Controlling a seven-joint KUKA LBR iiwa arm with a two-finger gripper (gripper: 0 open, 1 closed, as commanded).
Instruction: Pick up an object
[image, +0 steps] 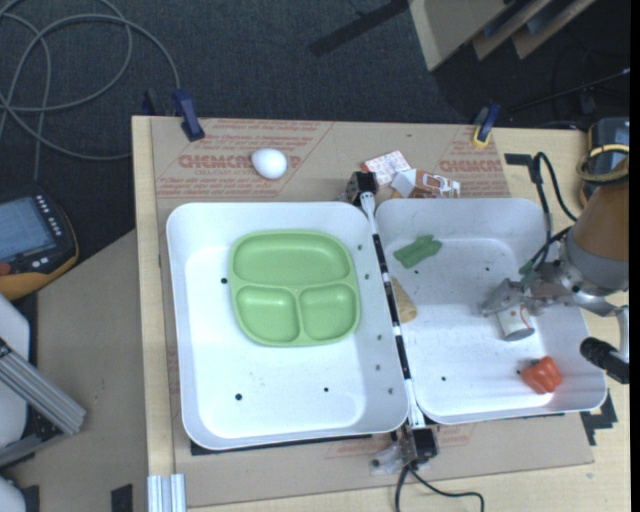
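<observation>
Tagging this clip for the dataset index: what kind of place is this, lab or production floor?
Most likely a robotics lab bin-picking bench. Two white bins sit side by side on a cardboard-covered bench held by clamps, loose cables lie on the carpet, and a handheld control pendant rests at the left.

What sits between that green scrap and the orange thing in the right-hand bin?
In the camera view, the end effector hangs over the stretch between the green scrap and the orange object; the right bin's floor there is otherwise bare white.
</observation>
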